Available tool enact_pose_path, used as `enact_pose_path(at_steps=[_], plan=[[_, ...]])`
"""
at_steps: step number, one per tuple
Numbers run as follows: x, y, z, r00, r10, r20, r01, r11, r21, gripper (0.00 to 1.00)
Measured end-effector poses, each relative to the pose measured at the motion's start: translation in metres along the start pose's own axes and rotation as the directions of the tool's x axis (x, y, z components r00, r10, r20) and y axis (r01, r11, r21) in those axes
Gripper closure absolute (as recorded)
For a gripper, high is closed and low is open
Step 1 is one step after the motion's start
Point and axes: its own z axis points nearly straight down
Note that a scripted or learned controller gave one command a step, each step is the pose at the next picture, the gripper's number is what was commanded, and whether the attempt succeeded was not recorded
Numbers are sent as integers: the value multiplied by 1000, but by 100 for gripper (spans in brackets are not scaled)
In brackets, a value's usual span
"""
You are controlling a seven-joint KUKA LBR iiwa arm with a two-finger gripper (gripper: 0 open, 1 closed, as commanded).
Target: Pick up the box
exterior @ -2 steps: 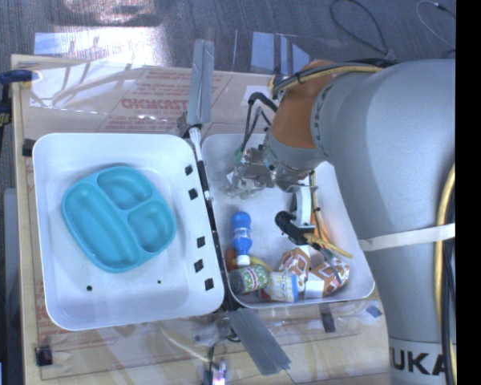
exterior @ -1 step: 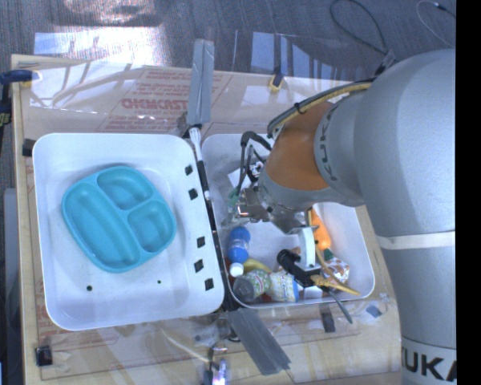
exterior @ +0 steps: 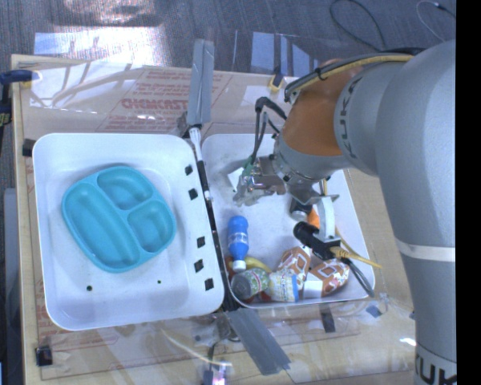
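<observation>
Robot lab; bench [exterior: 80,95] with 2 bins [exterior: 56,295].

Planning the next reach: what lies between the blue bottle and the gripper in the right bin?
In the camera view, bare white bin floor lies between the blue bottle and the gripper. The clutter sits lower, along the bin's near edge.

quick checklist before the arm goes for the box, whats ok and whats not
1. Gripper over the right bin: ok.
2. Box told apart from the clutter: cannot tell; a heap of packets lies at the bin's near edge, none clearly a box.
3. Anything between the fingers: cannot tell, the wrist hides them.
4. Blue bottle out of the way: not ok, it lies just below the gripper.
5. Left bin holding the blue tray, away from the arm: ok.
</observation>
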Motion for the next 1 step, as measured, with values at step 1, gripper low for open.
enact_pose_path(at_steps=[1], plan=[[2, -27, 76, 1000, 0, 0, 0, 1000, 2, 100]])
